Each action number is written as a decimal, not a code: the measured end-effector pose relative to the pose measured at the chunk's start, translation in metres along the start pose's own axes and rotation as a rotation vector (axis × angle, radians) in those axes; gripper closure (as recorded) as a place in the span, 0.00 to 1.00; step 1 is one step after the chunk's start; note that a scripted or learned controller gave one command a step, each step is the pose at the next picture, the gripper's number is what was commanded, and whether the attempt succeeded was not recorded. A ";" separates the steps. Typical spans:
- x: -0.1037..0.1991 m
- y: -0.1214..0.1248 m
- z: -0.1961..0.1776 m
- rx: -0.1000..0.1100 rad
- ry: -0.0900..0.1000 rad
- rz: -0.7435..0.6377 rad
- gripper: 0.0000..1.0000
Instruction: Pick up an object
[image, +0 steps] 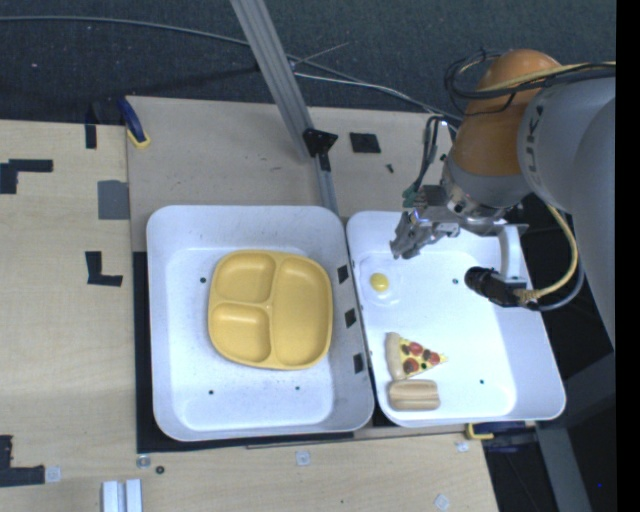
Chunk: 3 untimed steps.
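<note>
The jaws, grasping nothing that I can see, hang in the right bin just above the small yellow egg-like toy, which could skid off the closing fingers.

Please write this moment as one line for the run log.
pincer: above right bin, far end | holding: nothing seen | egg, pizza slice, hotdog: in bin

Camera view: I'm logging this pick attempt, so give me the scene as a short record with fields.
left bin: holds a yellow divided plate
right bin: holds a fried egg, a pizza slice and a hot dog bun
pincer: over the right bin's far left corner, above the fried egg
held: nothing seen between its fingers
</note>
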<state>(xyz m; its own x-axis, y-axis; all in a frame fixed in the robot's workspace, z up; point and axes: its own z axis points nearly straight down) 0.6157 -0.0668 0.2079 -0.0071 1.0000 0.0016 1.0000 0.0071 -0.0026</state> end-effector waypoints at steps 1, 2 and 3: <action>0.055 -0.005 0.008 0.001 -0.001 0.001 1.00; 0.103 0.000 0.004 -0.001 -0.001 0.001 1.00; 0.160 -0.005 0.008 0.000 -0.001 0.001 1.00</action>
